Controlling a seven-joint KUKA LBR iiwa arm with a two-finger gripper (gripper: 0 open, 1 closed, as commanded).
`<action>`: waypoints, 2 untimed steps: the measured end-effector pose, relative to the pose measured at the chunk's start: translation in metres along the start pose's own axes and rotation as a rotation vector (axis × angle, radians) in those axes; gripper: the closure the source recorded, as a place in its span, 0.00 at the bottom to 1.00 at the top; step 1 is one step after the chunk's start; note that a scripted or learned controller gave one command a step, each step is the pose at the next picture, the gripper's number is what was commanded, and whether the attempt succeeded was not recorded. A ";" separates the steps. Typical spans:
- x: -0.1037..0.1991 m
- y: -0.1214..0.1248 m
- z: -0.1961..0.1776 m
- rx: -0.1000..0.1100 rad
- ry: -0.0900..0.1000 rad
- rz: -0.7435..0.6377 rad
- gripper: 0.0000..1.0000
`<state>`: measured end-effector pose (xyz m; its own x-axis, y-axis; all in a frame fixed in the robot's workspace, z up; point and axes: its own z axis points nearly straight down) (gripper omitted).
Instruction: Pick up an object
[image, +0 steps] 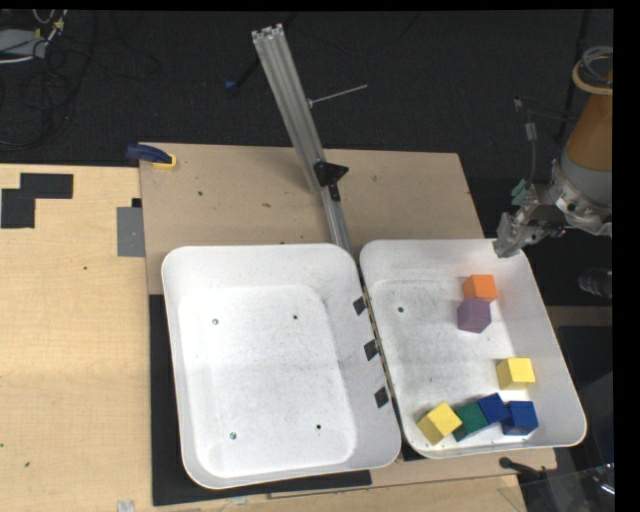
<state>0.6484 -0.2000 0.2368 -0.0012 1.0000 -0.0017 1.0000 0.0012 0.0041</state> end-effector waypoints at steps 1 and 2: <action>-0.001 0.001 -0.054 -0.001 0.000 0.000 1.00; 0.045 0.007 -0.051 0.006 0.003 -0.003 1.00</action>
<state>0.6553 -0.1549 0.2878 -0.0041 1.0000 0.0014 1.0000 0.0041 -0.0022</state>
